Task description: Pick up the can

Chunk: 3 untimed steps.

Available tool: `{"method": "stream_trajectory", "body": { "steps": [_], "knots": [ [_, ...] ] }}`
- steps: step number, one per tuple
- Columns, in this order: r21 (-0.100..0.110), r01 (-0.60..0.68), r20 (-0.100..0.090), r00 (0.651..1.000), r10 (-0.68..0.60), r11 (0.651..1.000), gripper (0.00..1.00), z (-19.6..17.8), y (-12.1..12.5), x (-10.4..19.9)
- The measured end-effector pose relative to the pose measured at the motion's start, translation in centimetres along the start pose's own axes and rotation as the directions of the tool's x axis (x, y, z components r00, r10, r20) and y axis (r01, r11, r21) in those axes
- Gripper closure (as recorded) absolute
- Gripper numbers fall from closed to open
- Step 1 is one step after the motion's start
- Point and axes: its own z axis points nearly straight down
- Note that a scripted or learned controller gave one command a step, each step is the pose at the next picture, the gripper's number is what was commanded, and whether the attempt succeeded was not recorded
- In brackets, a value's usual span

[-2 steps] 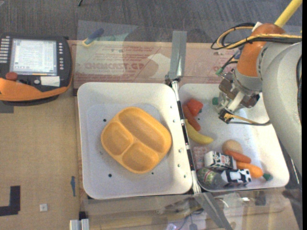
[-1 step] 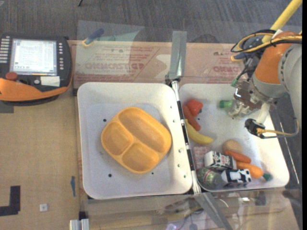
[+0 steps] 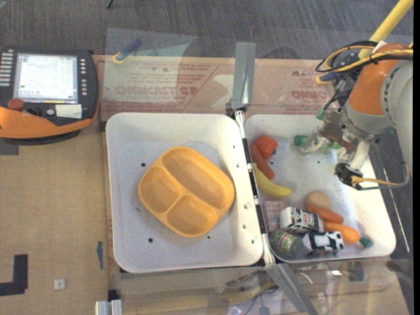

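Note:
The can lies on its side at the front left corner of the right bin. It is dark with a greenish label and rests against the bin's front wall. My gripper hangs over the far part of the right bin, well behind the can and apart from it. A small green piece shows just left of the gripper's tip. The grey wrist with its orange band reaches in from the right.
A black-and-white carton and a cow-patterned toy crowd the can. Two carrots, a tan potato, a banana and a red pepper share that bin. An orange divided plate sits in the left bin.

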Motion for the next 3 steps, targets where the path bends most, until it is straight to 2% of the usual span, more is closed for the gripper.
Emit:
{"method": "stream_trajectory", "body": {
  "steps": [1, 2, 3],
  "knots": [
    [-0.002, 0.000, -0.004, 1.000, 0.000, 1.000, 1.00, -0.94, 0.11, 0.24],
    [0.001, 0.000, -0.003, 1.000, 0.000, 1.000, 0.00, -0.87, 0.05, 0.19],
    [0.002, 0.000, -0.004, 1.000, 0.000, 1.000, 1.00, -1.71, 0.13, 0.22]
  ]
}}
